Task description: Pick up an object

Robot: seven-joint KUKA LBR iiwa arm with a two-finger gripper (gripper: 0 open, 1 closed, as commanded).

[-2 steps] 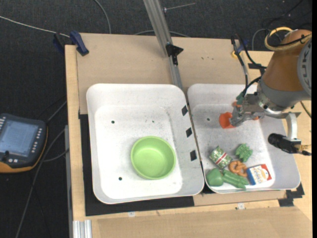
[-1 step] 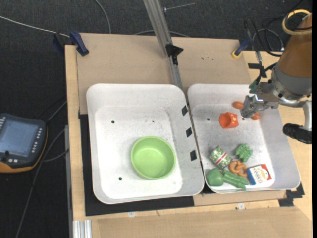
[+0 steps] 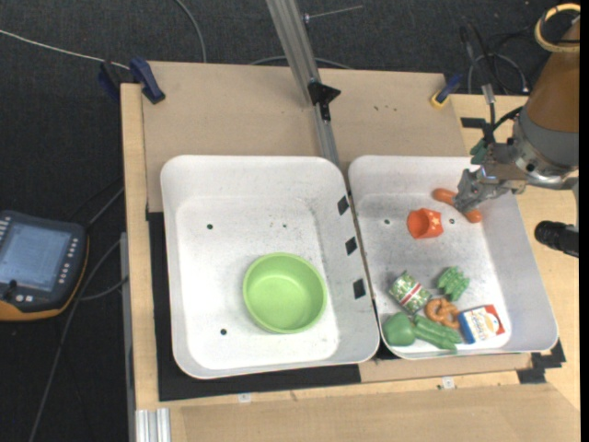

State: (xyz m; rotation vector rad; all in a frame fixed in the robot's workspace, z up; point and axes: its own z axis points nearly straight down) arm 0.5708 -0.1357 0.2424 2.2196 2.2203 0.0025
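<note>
Fingers [image 3: 475, 194] hang over an orange carrot [image 3: 457, 203]; grip state unclear. Red cup [image 3: 424, 223] sits just left.

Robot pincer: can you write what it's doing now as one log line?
pincer: low in right white bin | over long orange toy | grip: unclear | round green bowl: left bin

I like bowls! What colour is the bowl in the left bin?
The bowl is light green, seen clearly in the camera view.
</note>
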